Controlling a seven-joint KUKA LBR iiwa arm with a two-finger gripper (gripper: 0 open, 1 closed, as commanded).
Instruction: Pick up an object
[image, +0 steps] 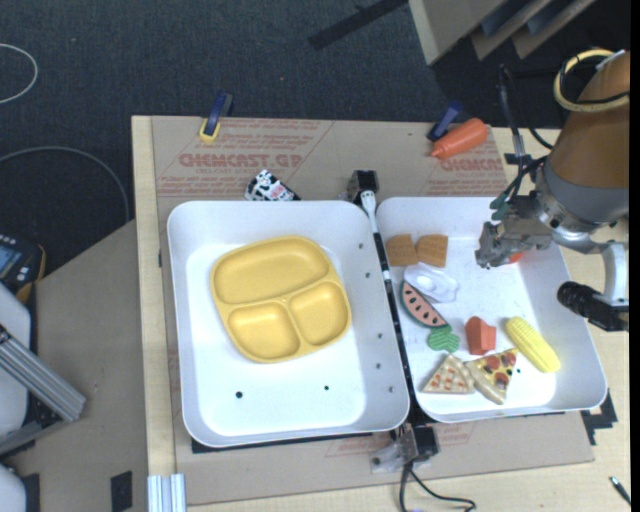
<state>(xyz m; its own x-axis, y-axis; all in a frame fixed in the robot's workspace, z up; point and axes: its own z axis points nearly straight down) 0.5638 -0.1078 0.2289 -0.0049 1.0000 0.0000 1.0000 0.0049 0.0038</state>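
My gripper (497, 247) hangs low over the back right of the right bin (570, 390). A small red thing (516, 257) peeks out just beside it, mostly hidden, and I cannot tell whether it is held. In the same bin lie two brown toast squares (416, 249), a white piece (432, 282), a watermelon slice (423, 306), a green piece (443, 339), a red block (480, 334), a yellow corn cob (532, 343) and two pizza slices (472, 375). All of these sit left of and nearer than the gripper.
The left bin (200, 400) holds a yellow divided plate (280, 297). On the bench behind the bins lie an orange carrot toy (460, 138), a black-and-white item (270, 187) and a blue-yellow clip (213, 118). The bin's right rim lies close to the arm.
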